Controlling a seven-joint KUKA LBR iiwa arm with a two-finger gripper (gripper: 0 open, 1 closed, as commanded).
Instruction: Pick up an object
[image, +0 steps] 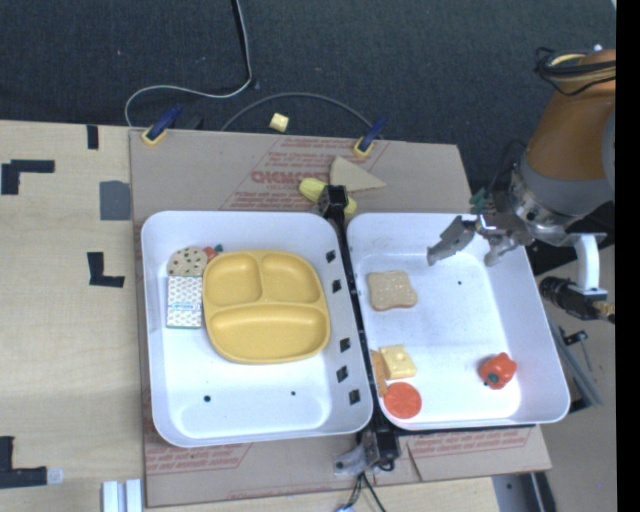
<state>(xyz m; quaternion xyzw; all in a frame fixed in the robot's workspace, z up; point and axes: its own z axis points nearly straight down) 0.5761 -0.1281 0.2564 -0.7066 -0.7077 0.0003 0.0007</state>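
Red print on the brown cardboard sheet (290, 165) under the bins is too blurred to read. Grey arm with orange band (570, 140) reaches over the far right corner of the right white bin (530, 330), its two-finger gripper (470, 245) spread wide, holding nothing. In that bin: beige toast slice (392, 290) near the left wall, yellow cheese block (396, 362) and flat red-orange disc (403, 401) at the near left corner, small red pepper-like toy (497, 370) near the right wall.

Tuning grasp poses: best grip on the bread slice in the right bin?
Come straight down on the bread and pinch across its two straighter side edges. It lies flat, apart from the other items, near the bin's left wall, so an upper-right approach looks safest. The end effector is open above the bin.
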